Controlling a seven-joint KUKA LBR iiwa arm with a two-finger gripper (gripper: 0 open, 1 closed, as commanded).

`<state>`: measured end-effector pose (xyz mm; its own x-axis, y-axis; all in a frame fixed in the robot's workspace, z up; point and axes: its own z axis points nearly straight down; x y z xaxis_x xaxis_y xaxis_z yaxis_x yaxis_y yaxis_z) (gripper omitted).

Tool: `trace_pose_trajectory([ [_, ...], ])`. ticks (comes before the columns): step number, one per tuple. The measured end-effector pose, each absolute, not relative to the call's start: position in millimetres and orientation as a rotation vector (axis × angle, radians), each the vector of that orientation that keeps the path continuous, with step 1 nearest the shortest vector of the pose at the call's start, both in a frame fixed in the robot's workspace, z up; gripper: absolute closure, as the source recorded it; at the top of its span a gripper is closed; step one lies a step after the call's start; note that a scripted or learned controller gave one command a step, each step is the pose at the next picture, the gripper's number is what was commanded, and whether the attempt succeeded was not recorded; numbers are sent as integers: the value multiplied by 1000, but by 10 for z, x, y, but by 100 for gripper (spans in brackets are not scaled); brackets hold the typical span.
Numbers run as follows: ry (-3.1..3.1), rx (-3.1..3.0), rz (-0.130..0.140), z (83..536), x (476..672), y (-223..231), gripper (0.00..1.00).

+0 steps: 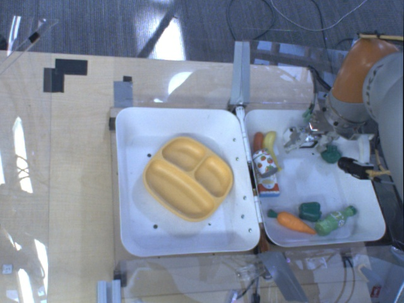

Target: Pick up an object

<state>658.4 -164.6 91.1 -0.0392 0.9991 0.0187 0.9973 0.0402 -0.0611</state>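
Left bin (126, 188), centre-left of frame: holds a yellow divided plate (189, 177), flat, wide and smooth; no writing on it. Right bin (372, 229): against its left wall a red-and-yellow piece (264, 141) and just below it a small printed carton (266, 172) with a cartoon figure, print too small to read. Lower part of this bin: carrot (295, 222), dark green block (309, 211), green bottle (333, 220), lying close together, label unreadable. End effector (302, 137) at upper right of this bin, over bare floor; spread or pressed together: cannot tell, nothing seen between its tips. Risk, judged: descent here closes on nothing; near the wall, a tip may strike the rim; in the lower cluster, a neighbour gets nudged and the round bottle rolls away
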Motion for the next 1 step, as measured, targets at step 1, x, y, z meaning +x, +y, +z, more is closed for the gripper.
trace_pose_trajectory([
  [1, -2230, -2137, 54, 1020, 6582, -1666, 100],
])
